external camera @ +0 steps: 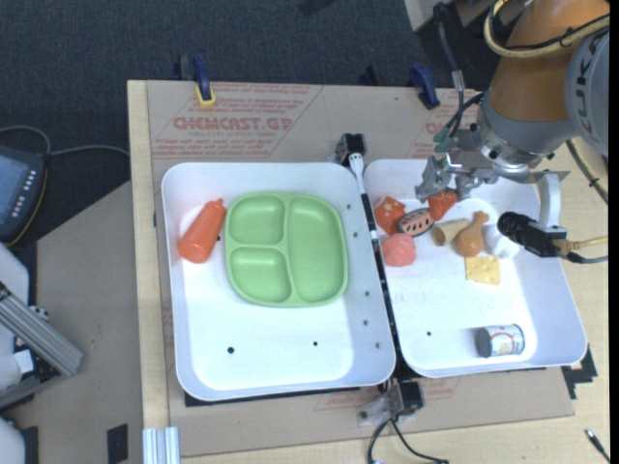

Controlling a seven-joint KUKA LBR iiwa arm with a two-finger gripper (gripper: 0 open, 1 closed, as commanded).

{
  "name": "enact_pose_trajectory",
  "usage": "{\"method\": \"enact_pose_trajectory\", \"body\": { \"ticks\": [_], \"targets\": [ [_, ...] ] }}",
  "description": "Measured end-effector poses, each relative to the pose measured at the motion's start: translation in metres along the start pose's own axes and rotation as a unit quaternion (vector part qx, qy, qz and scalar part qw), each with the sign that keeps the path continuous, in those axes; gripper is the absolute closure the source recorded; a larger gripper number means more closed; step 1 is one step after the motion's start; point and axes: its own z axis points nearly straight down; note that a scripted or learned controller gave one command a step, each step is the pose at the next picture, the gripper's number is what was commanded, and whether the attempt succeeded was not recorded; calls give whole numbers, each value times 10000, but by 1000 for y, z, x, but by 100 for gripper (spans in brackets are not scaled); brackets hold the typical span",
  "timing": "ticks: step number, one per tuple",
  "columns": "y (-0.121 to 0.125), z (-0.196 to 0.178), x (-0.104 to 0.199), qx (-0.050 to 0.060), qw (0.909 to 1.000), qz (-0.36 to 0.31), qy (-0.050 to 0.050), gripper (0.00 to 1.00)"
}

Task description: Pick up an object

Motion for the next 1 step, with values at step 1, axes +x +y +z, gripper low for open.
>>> {"method": "enact_pose_trajectory", "body": {
  "ticks": [1],
  "targets": [
    [-8,11,17,32,10000,-10,10,100]
  ]
}}
